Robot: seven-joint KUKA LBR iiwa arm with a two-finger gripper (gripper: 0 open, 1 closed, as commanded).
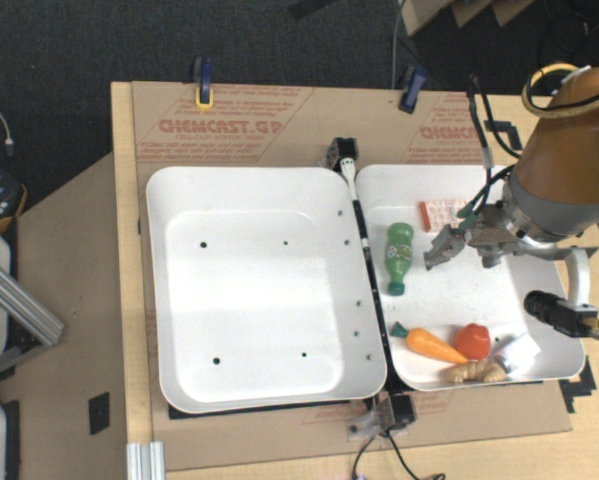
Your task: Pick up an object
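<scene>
Green bottle point(397, 259) lies on floor of right bin point(499, 313), near its left wall, cap end toward near side. Carrot point(431, 345), red tomato-like item point(471, 341) and pale ginger-like piece point(479, 372) cluster at bin's near edge; small red-white packet point(440, 212) sits toward far side. Gripper point(445, 248) hovers just right of bottle, nothing between fingers; whether spread wide or narrow, cannot tell. Left bin point(179, 268) alongside. 2 bins rest on table point(139, 148).
</scene>
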